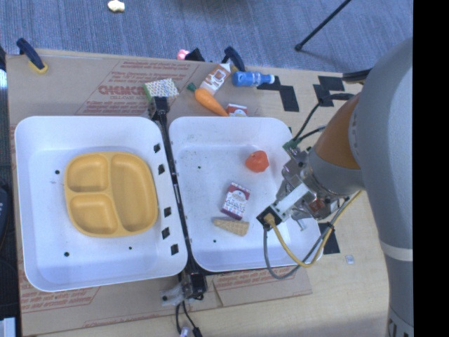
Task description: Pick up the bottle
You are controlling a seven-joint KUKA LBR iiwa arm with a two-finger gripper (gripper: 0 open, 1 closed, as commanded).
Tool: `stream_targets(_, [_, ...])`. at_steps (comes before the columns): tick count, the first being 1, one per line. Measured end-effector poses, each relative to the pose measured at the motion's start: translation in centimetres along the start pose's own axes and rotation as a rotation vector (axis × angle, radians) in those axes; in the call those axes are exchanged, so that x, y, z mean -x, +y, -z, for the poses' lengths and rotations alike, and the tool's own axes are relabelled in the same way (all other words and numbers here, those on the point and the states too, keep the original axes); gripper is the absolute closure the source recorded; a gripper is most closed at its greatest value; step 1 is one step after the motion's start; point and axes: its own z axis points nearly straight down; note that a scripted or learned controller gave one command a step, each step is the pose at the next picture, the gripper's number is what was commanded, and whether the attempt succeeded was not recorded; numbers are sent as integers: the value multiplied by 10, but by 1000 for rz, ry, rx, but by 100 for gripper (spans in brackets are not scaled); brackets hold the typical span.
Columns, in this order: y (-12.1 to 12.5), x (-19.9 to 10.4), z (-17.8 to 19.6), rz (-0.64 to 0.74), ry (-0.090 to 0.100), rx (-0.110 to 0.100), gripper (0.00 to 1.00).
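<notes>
From the camera view, the task looks barely begun. The bottle (252,78), a small blue plastic one with a pale cap end, lies on its side on the cardboard-covered desk (105,93) behind the right bin (203,251), well apart from the arm. The end effector (291,202) hangs over the right bin's right edge, near the red lump (257,161), and whether it is spread or pressed together I cannot tell, as wrist hardware and a yellow cable (298,258) crowd it. Nothing shows in its grip. Judging from this, the reach to the bottle, the grasp and the lift are all left to do.

The bins are shallow, glossy white plastic with rounded corners. The left bin (28,188) holds a yellow tray (112,192), smooth and split into three compartments. In the right bin lie the red lump, a small printed box (236,201) and a tan wedge (232,226). Beside the bottle on the desk lie an orange carrot (209,102), a brown-labelled sachet (216,78) and a patterned cube (161,88). The desk's cardboard is matt brown with red printing.
</notes>
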Motion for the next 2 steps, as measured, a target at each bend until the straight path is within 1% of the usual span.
stream_targets(1, [-17,-2,-23,-118,0,-3,100])
stream_targets(2, [2,7,-7,-183,1,-1,100])
